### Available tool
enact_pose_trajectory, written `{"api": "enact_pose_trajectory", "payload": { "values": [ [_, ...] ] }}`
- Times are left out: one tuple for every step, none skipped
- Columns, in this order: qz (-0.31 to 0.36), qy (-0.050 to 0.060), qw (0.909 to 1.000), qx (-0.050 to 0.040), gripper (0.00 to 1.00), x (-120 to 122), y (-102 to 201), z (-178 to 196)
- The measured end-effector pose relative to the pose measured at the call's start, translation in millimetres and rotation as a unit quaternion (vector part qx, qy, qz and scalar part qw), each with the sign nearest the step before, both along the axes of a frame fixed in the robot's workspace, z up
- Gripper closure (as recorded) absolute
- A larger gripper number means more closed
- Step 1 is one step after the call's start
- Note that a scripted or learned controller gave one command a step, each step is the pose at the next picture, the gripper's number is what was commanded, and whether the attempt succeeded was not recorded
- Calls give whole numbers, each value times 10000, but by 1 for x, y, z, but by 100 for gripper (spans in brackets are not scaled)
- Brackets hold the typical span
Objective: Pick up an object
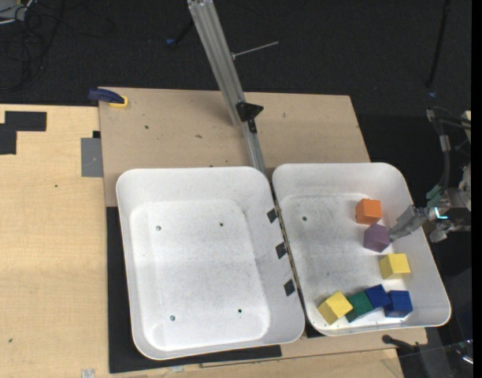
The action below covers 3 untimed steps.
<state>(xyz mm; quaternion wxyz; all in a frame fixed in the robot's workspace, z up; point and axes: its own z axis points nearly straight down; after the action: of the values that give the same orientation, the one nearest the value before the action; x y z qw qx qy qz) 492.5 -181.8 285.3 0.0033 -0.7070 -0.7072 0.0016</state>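
Gripper reaching into the right bin beside the purple block; nothing lifted yet.

Left shallow white plastic bin (pixel 139 203), matte and speckled. Right shallow white plastic bin (pixel 320 187) holds small hard-edged cubes: orange block (pixel 368 209), purple block (pixel 376 237), yellow cube (pixel 394 264), and a near-edge cluster (pixel 365 302) of yellow, green and blue. Two-finger gripper (pixel 404 223) sits just right of the purple block, probably lined up on it; finger state cannot be told.

My feed is evenly lit from overhead: both white bins (pixel 202 183) read bright without harsh glare, the background toward twelve o'clock falls into darkness, and the picture is soft and grainy throughout.
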Motion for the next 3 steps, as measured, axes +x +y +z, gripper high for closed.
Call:
{"api": "enact_pose_trajectory", "payload": {
  "values": [
    [-10,-24,10000,-7,0,0,-1,2],
    [-7,10,10000,3,0,5,-3,-61],
    [-5,7,10000,4,0,7,-2,-105]
  ]
}}
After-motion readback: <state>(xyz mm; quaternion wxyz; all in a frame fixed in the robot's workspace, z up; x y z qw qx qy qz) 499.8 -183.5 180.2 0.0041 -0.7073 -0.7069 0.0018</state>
